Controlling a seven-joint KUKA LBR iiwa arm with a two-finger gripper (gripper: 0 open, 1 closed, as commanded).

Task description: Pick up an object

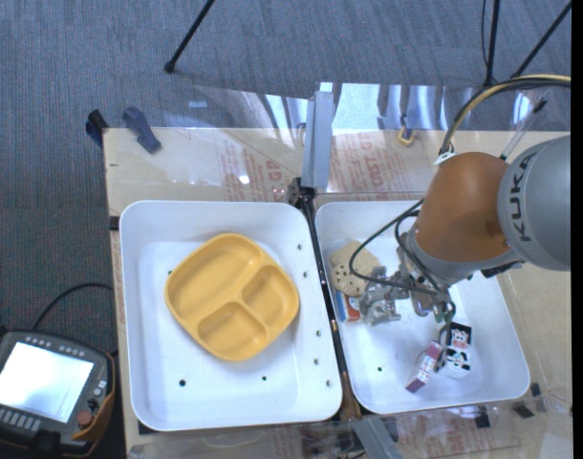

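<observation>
Grey carpet surrounds a wooden bench (pixel 177 165) that bears two shallow white bins side by side. On the floor at the near left lies a teach pendant (pixel 45 388) with a lit screen, a black cable curling from it.

Filling much of the left bin (pixel 143 390) is a yellow divided plate (pixel 232 295), sitting diagonally with three compartments showing.

Over the right bin (pixel 502 376) hangs the grey arm (pixel 545 204), reaching in from the right, its orange band (pixel 464 208) above the wrist. Beneath that the gripper (pixel 399 304) sits low over the bin's left half; its metal parts are a tangle from this angle, and whether the fingers stand apart or together cannot be told, nor whether anything lies between them.

Several things lie in the right bin. A tan perforated disc (pixel 348 266) rests near the bin's left wall, just left of the gripper. Beside it, nearer, an orange and blue flat piece (pixel 350 306) lies against the left wall. Toward the near right of the gripper sits a small black-and-white carton (pixel 457 349), its long axis running near to far with a slight tilt. Just beside it on the left lies a slim pink and white stick-like item (pixel 423 368), its long axis slanting from near left to far right, its upper end close to the carton.
</observation>
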